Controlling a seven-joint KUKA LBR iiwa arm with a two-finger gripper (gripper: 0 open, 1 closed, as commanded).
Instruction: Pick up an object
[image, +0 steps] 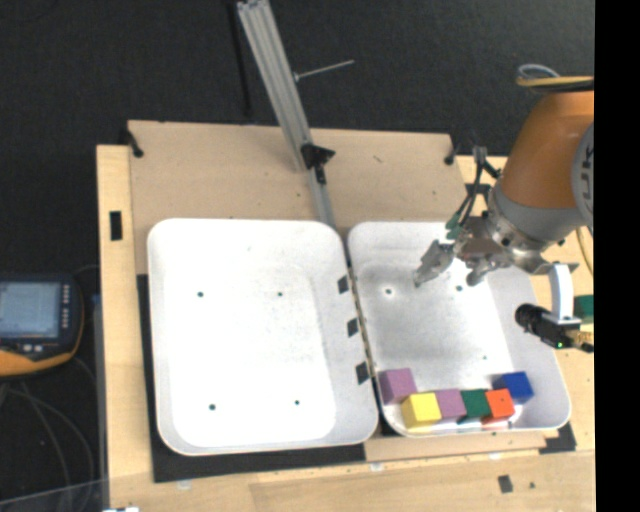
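Six blocks (455, 403) along bin (420, 250) edge

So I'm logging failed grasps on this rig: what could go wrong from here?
The blocks sit packed in a row against the right bin's near wall, so fingers may not fit between them, or may strike the wall. The gripper hovers far up the bin from them; closing there would likely grab nothing.

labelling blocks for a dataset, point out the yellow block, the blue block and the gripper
yellow block (422, 408), camera view, top face
blue block (514, 384), camera view, top face
gripper (447, 262), camera view, between its fingertips
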